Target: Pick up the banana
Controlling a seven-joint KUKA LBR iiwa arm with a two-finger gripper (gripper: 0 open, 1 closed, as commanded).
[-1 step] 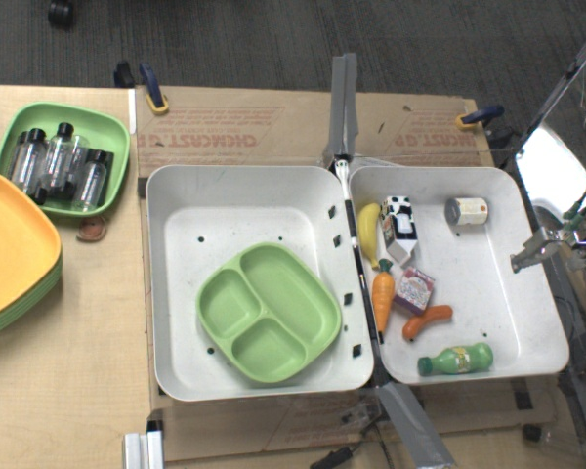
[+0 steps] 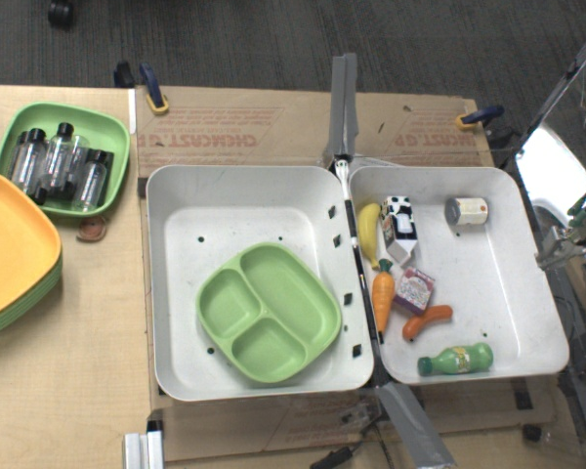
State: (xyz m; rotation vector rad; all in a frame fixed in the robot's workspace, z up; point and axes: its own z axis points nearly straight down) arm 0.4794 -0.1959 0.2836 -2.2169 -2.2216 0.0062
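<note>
A banana (image 2: 369, 231) is lying in the right bin (image 2: 503, 360) beside a carrot (image 2: 382, 299); a green tray (image 2: 268, 311) is occupying the left bin (image 2: 176, 262).

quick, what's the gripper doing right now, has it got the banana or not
Gripper: state cannot be told from the camera view. The banana lies in the right bin against its left wall, with nothing gripping it.

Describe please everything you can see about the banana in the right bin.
The banana is yellow, smooth and gently curved, looking like a plastic toy. It lies flat on the floor of the right bin, along its left wall, its length running up and down the view. The black-and-white carton lies close on its right, and the carrot just below its lower end; actual contact is unclear.
</note>
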